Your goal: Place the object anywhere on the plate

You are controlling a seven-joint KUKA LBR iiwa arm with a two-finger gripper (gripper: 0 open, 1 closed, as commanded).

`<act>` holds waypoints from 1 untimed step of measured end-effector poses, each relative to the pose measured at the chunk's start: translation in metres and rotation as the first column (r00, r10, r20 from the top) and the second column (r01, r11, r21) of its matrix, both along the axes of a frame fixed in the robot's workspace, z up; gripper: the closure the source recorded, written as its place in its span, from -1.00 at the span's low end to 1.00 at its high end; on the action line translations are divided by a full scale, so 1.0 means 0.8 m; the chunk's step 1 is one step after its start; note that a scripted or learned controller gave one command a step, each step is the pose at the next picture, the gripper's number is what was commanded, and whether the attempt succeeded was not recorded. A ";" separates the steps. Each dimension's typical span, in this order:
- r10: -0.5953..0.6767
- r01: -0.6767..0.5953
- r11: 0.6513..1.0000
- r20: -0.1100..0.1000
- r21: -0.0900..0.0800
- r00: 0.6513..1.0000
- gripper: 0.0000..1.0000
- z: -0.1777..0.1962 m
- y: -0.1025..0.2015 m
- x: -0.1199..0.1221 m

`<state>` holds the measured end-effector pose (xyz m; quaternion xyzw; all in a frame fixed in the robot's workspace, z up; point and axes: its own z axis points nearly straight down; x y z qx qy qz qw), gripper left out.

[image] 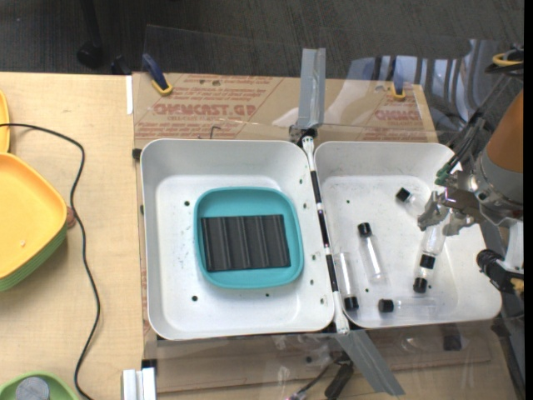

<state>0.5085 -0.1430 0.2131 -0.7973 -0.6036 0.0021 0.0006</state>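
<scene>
The hand (pixel 439 215) sits over the right bin (pixel 333 161) above a clear vial (pixel 430 252), can't tell its grip, teal plate (pixel 248 202) in the left bin (pixel 154 248).

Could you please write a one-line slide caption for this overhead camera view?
Gripper over the right bin of clear vials; teal plate in left bin.

Arm (pixel 508 140) cropped at the right edge; pincer (pixel 439 217) finger spacing too small to tell.
</scene>
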 end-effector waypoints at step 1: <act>0.000 0.000 1.000 0.000 0.000 1.000 -1.00 0.000 0.000 0.000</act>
